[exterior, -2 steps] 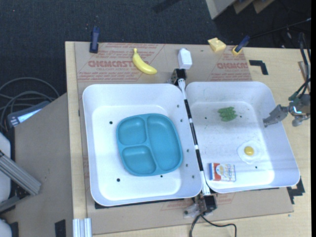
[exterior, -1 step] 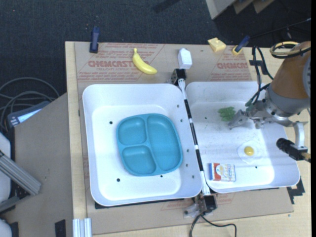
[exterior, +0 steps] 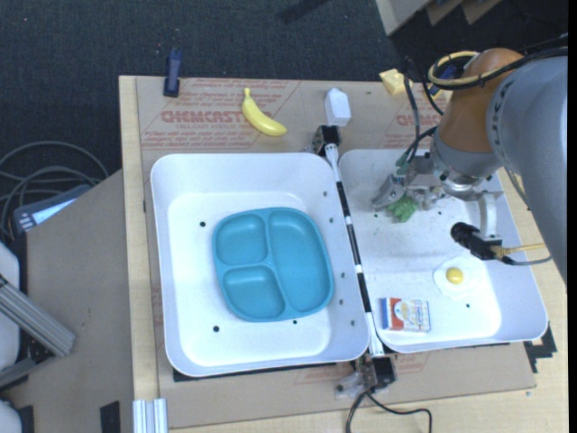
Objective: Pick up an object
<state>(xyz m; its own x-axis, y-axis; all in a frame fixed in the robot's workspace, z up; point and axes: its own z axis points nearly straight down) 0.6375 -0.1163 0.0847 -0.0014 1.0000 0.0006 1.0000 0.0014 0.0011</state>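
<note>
My gripper [exterior: 407, 194] is low over the far part of the right bin [exterior: 505, 323], reaching in from the right. A small green object [exterior: 403, 210] lies on the bin floor right at the gripper's tip, partly covered by it. Whether the gripper has hold of it does not show. Nearer the front of the same bin lie a fried-egg toy [exterior: 453, 276] and a small white card with red and blue print [exterior: 403, 314].
The left bin [exterior: 180, 242] holds a blue divided plate [exterior: 270, 263]. On the bench behind the bins lie a banana [exterior: 261, 115], a white piece [exterior: 337, 105], a yellow piece [exterior: 392, 81] and a dark blue item [exterior: 172, 70].
</note>
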